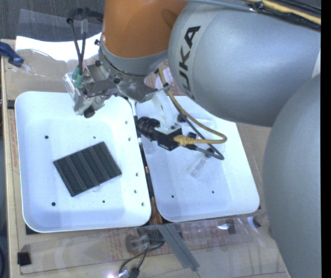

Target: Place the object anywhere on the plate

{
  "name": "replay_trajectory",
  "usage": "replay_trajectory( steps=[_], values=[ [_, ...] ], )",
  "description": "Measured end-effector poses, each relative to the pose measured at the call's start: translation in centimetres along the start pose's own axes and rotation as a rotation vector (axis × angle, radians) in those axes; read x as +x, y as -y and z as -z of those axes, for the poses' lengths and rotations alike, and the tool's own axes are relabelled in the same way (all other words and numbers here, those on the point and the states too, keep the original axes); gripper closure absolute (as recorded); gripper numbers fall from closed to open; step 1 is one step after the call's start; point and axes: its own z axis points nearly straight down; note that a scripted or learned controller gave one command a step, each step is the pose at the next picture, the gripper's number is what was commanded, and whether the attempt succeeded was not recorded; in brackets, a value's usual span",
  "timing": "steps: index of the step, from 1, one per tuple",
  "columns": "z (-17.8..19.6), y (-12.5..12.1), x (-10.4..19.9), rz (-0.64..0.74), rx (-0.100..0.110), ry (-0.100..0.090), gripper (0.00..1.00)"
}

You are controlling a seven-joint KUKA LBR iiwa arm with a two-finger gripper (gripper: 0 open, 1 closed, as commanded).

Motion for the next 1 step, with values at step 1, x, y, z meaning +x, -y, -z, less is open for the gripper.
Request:
replay_trajectory(
  steps=[1],
  values=[
    [-12.75,7.65,-1.78,0.223,0.005,0.000,1.00]
  ],
)
